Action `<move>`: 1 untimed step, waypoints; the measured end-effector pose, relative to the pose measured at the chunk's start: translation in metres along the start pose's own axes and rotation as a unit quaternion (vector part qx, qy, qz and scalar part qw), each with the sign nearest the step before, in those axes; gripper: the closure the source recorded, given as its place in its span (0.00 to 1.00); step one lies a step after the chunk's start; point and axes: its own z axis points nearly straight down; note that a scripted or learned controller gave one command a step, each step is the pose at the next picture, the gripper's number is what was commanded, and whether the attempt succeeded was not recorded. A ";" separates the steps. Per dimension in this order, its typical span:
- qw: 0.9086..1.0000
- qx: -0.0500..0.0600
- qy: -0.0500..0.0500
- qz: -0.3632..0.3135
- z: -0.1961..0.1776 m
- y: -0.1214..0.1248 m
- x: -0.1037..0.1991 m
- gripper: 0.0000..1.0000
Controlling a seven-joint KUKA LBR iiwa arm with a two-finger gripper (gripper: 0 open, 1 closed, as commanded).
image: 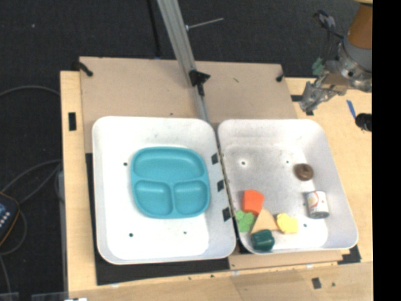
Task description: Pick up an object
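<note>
While the gripper [311,99] hangs above the worktop [263,74] beyond the right bin's [276,137] far right corner, nothing sits between its fingers; whether they are apart cannot be told. Inside that bin lie a brown disc [304,172], a small can [316,204], and clustered orange [253,200], green [244,220], tan [266,221], yellow [287,223] and dark green [262,239] pieces. A teal divided plate [169,182] rests in the left bin [113,168].

Arm [358,24] cut off by right edge; gripper [311,100] jaws' gap indistinct.
</note>
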 end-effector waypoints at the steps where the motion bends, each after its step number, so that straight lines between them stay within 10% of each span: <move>1: 1.000 0.005 0.001 -0.002 0.015 -0.006 0.053 1.00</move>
